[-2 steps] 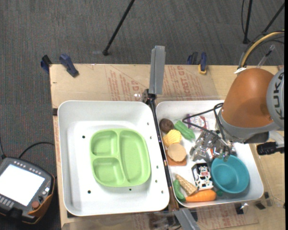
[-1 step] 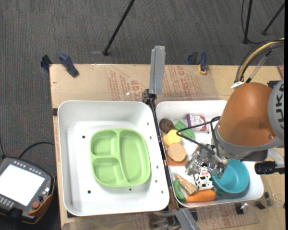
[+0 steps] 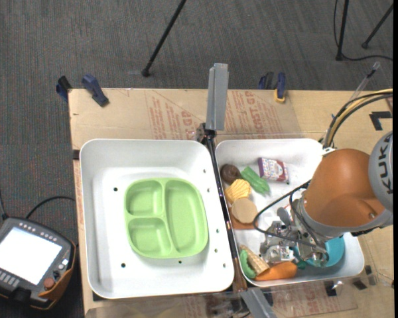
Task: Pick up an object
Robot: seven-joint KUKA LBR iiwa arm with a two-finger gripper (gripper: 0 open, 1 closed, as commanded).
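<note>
My gripper (image 3: 283,245) hangs low over the front part of the right bin (image 3: 305,146), below the orange wrist band. Right beneath it lie an orange carrot (image 3: 276,271) and a ridged yellow-tan piece (image 3: 255,261) at the bin's front edge. A teal bowl (image 3: 330,252) shows just to the gripper's right, partly hidden by the arm. Farther back in the bin are a tan round cookie (image 3: 244,211), a yellow ridged chip (image 3: 238,190), a brown donut (image 3: 230,173), a green leafy piece (image 3: 255,179) and a purple-and-white packet (image 3: 272,169).
The left bin (image 3: 99,177) holds a light green divided plate (image 3: 166,217). A grey upright post (image 3: 217,98) stands behind the gap between the bins. A teach pendant (image 3: 26,260) lies off the bench at the lower left. Clamps sit along the bench's back edge.
</note>
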